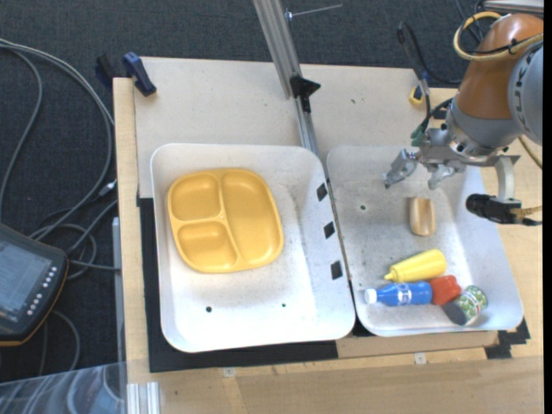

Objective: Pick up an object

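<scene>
In the right bin [483, 231] a small tan block [422, 216] lies on the white floor, nearest of all the loose things to the claw [421, 170], which hangs just above and beyond it toward the bin's far rim. The claw's two grey fingers stand spread apart with nothing between them, so it is released and grasps nothing. Toward the near side of the same bin, apart from the block, a cluster lies close together: a yellow squeeze bottle [417, 266] on its side, a blue bottle [400, 295] with a white cap just beside and below it, a red piece [445, 288] touching the blue bottle's end, and a green-patterned can [468, 304] at the near right corner. The arm [500, 67] comes in from the right, its orange band above the grey wrist. In the left bin [172, 317] a yellow divided plate [225, 219] with three compartments lies flat near the far side. Both bins sit side by side on the pale desk [216, 93], with a metal post [278, 24] rising behind the gap between them and a blue clamp [139, 72] at the desk's far left corner.
</scene>
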`<state>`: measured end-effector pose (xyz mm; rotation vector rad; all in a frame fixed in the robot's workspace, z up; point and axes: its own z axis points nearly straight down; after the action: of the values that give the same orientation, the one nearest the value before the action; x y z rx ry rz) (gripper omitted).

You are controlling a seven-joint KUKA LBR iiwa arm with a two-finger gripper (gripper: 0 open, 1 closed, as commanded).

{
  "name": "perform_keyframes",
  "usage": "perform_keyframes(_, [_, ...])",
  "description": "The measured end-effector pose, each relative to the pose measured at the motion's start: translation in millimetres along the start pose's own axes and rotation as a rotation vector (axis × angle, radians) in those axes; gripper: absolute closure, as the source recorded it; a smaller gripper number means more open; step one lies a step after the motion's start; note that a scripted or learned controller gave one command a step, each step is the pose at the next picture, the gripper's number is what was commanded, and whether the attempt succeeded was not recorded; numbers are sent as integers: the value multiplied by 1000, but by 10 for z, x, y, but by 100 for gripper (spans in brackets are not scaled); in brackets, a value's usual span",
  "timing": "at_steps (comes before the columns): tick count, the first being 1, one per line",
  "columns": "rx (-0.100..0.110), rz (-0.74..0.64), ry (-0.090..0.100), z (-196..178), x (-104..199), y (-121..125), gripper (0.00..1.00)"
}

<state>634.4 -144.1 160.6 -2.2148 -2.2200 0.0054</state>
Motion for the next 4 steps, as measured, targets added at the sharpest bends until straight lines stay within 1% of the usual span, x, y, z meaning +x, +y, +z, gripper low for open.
perform_keyframes(1, [0, 0, 0, 564, 48, 86, 0])
perform_keyframes(2, [-2, 0, -1, 682, 57, 87, 0])
perform_keyframes(3, [-6, -1, -1, 556, 61, 100, 100])
perform_keyframes(4, [-14, 2, -3, -61, -5, 69, 100])
